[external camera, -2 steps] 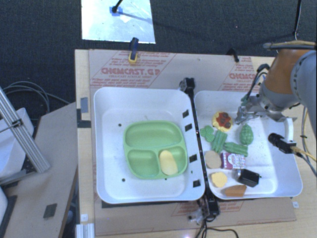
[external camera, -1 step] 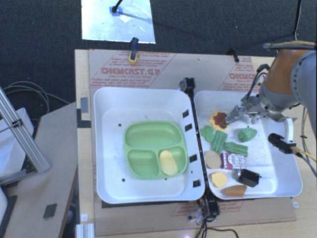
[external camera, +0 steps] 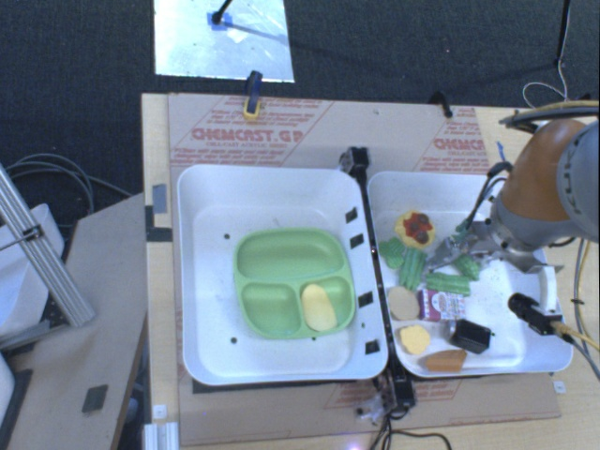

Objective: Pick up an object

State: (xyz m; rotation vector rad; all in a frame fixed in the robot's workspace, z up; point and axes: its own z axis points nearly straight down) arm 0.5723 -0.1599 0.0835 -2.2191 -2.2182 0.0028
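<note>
Green tray (external camera: 281, 270) holds a yellow piece (external camera: 319, 307); tool (external camera: 448, 251), grip unclear, over right bin (external camera: 441, 187).

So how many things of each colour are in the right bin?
Green: 3
Yellow: 2
Tan: 1
Orange: 1
Black: 1
Red and white: 1
Total: 9

Bright, even overhead light is washing the white bins (external camera: 281, 181); shadows staying soft. Metal sheet (external camera: 222, 24) is glaring (top left). Pic a bit soft & low-res, esp. edges.
</note>
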